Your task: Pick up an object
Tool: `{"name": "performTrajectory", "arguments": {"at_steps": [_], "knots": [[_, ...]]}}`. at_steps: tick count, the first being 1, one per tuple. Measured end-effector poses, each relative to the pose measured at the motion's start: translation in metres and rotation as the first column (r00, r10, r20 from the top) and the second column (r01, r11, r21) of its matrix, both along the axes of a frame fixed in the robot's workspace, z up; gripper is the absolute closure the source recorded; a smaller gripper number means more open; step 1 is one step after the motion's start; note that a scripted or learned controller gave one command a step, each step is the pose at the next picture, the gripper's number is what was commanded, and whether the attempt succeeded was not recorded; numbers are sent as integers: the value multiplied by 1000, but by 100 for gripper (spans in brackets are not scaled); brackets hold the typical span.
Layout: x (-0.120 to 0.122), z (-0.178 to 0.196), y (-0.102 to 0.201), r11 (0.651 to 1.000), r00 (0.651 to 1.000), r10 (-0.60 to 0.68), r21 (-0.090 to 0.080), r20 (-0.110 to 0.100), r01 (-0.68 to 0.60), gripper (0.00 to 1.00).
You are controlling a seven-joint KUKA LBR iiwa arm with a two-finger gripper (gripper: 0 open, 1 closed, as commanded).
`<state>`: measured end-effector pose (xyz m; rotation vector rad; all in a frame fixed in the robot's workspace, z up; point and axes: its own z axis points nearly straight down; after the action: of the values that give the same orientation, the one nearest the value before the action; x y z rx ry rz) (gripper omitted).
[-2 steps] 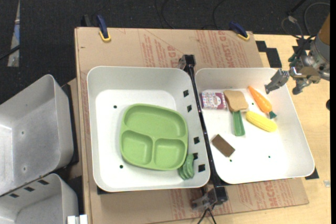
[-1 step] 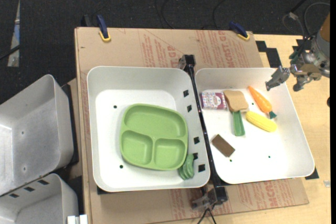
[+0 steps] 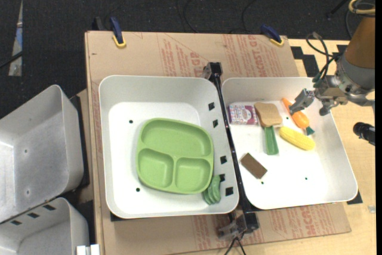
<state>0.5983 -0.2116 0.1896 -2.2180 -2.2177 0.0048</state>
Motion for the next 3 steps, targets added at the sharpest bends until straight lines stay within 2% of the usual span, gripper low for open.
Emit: {"name": "performTrajectory", "arguments": {"at_steps": [2, 3], "knots": [[-4, -99, 10, 1000, 1000, 0, 3, 0, 0, 0], [-2, -85, 8, 1000, 1000, 1, -2, 8, -1, 100]]}}
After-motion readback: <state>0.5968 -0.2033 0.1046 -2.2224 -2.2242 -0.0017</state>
